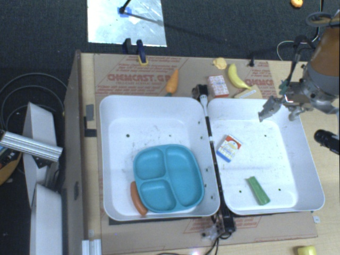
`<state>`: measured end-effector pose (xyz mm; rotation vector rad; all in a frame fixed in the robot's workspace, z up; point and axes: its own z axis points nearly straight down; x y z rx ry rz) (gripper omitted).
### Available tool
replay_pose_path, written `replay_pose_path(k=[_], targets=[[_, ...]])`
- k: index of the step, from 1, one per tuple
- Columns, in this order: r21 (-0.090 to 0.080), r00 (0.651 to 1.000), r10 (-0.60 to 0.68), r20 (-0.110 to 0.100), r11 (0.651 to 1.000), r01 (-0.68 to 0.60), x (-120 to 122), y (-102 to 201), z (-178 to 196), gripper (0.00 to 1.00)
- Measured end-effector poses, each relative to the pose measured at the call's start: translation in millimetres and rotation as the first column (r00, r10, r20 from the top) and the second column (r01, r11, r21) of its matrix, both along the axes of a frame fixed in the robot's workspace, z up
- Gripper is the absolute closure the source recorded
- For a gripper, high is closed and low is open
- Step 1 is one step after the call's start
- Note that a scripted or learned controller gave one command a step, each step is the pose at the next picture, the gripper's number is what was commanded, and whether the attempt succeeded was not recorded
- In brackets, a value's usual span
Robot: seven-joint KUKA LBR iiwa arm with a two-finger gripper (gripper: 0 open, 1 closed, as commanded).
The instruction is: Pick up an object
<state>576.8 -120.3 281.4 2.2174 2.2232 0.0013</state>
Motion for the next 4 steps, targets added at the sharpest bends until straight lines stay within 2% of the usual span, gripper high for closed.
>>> replay_pose_path(k=[1, 2, 3, 4], targets=[[0.002, 1.0, -0.006, -0.012, 1.0, 0.006, -69, -23, -100, 0.0], [0.003, 1.0, -0.002, -0.007, 1.0, 0.002, -92, -7, -170, 0.0], [0.002, 1.0, 0.002, -0.003, 1.0, -0.002, -90, 19, -198, 0.0], [0.003, 1.0, 0.001, 0.001, 1.0, -0.001, -89, 19, -186, 1.0]])
